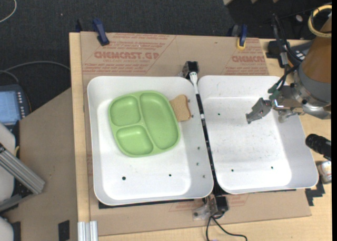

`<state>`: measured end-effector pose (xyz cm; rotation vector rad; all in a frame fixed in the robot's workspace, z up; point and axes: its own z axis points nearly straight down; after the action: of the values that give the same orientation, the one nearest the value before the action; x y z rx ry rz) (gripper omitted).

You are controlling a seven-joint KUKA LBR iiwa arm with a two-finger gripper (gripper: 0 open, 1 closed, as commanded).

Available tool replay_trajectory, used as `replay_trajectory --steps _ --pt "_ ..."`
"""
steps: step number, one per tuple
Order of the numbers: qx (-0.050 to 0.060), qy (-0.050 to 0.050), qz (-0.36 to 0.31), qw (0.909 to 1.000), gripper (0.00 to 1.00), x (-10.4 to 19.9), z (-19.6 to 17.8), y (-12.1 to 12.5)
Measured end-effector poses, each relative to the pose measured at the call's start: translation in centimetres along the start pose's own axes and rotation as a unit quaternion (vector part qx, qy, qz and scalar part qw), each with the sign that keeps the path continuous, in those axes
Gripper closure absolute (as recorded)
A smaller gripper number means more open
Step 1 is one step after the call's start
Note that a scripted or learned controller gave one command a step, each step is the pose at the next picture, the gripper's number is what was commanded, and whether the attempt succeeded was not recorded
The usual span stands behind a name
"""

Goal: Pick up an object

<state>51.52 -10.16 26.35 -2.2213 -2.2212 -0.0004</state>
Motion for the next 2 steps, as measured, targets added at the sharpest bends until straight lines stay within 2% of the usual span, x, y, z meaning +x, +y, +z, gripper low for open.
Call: replay_trajectory --steps 1,2 --pt "-0.011 0.000 -0.004 0.9999 0.00 4.9 -16.1 1.2" --pt "-0.009 -0.001 0.000 1.0000 0.00 3.1 -28.0 -3.8"
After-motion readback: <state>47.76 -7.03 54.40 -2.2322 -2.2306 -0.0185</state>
